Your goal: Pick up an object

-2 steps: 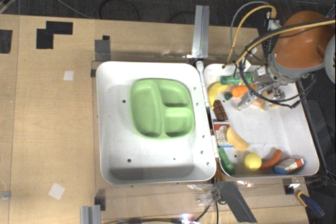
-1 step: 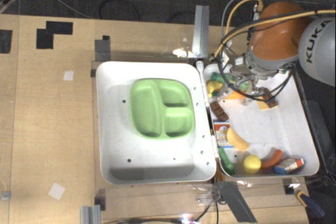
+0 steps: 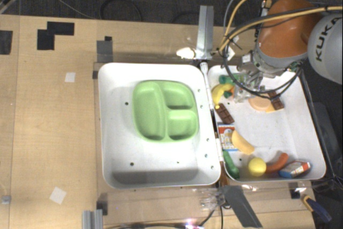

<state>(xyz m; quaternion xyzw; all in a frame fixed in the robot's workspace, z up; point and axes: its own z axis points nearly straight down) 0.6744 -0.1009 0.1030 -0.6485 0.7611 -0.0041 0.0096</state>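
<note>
Grey arm (image 3: 326, 43), orange band (image 3: 284, 29), yellow and black cables (image 3: 241, 5).

I'm counting two white bins: left bin (image 3: 112, 131), right bin (image 3: 300, 131). I'm seeing one green divided tray (image 3: 163, 110) sitting in the left bin, three compartments in it.

In the right bin I'm tallying loose items. Two banana-like yellow pieces: one at the far left (image 3: 218, 93), one nearer the middle (image 3: 243, 143). One yellow ball (image 3: 256, 167) near the front. Two brown chocolate-bar shapes: one by the divider (image 3: 224, 113), one beside the peach disc (image 3: 276, 104). One peach disc (image 3: 261, 104). One orange-red sausage shape (image 3: 277, 162). One green piece (image 3: 231, 164) at the near left corner. One small red-and-blue item (image 3: 296, 169), type unclear. I'm logging one arm (image 3: 289, 29).
</note>
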